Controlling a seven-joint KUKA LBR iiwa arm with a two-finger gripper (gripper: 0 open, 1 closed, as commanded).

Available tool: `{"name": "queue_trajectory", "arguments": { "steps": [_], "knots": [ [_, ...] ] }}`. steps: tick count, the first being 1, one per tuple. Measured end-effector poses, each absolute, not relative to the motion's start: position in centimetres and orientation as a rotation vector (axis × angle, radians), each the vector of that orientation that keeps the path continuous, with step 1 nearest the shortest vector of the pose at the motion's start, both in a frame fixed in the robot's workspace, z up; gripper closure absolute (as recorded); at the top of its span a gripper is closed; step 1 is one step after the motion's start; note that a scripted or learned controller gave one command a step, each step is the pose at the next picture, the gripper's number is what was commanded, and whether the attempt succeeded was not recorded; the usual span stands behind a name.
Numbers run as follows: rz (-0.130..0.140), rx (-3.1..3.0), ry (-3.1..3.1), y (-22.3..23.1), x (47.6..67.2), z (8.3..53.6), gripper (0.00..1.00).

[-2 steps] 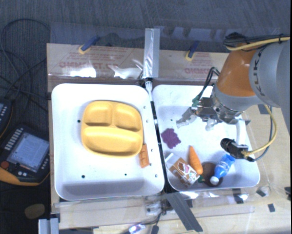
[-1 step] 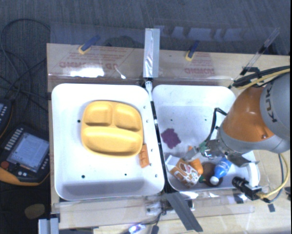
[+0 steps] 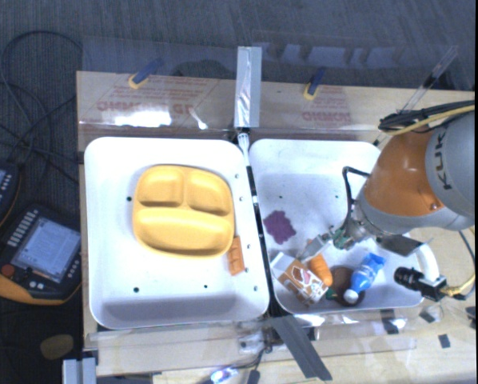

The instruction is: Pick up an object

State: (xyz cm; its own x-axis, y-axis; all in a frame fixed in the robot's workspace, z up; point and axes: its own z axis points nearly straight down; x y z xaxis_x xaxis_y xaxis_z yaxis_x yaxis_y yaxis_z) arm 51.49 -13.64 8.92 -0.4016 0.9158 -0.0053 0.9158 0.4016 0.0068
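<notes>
The near edge of the right bin (image 3: 280,294) holds a cluster of items. At 6 o'clock within that bin lies a brown packet (image 3: 301,280), touching an orange piece (image 3: 320,268) on its 3 o'clock side. A dark brown object (image 3: 340,278) lies just beside the orange piece, and a blue-capped bottle (image 3: 364,275) lies tilted against it toward 3 o'clock. A purple item (image 3: 280,226) lies at 9 o'clock in the bin, apart from the cluster.

The hand (image 3: 340,238) sits low over the bin centre, just beyond the cluster at its 12 o'clock side. Whether the hand is released or clenched cannot be told; nothing is seen grasped. The arm (image 3: 411,186), with its orange band, extends from the hand toward 2 o'clock.

In the left bin (image 3: 103,214), a yellow tray (image 3: 183,209) with compartments lies at centre. A small orange block (image 3: 236,256) rests at the tray's 4 o'clock corner, near the wall between the bins.

Beyond both bins, the surface (image 3: 343,102) carries a clear sheet with two blue-and-yellow clips (image 3: 145,72).
</notes>
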Motion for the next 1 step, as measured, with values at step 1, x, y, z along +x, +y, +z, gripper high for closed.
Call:
{"name": "queue_trajectory", "arguments": {
  "steps": [1],
  "knots": [
    [0.01, 1.713, 2.62, -13.57, 51.68, 9.91, 1.0]
  ]
}}
